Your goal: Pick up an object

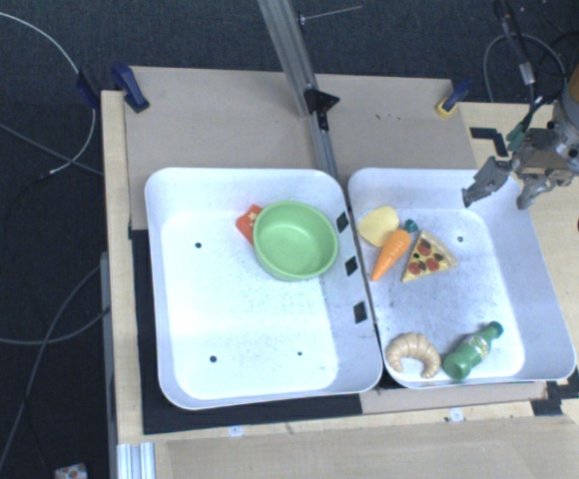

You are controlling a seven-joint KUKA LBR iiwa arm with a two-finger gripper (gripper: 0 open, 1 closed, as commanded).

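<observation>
At the lower right of the frame, a croissant [415, 353] and green bottle [470, 352] lie touching; a grab there could catch both. Higher, a carrot [390, 253] leans by a pizza slice [425, 257]. The gripper [502, 190], apparently spread open and empty, hangs over the right bin [539, 267] at upper right.

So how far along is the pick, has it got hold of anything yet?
Nothing looks picked yet. The tool hangs open over the right bin's upper right corner with nothing between its fingers. The pizza slice, carrot, croissant and green bottle all lie in that bin. Descent, grasp and lift remain.
</observation>
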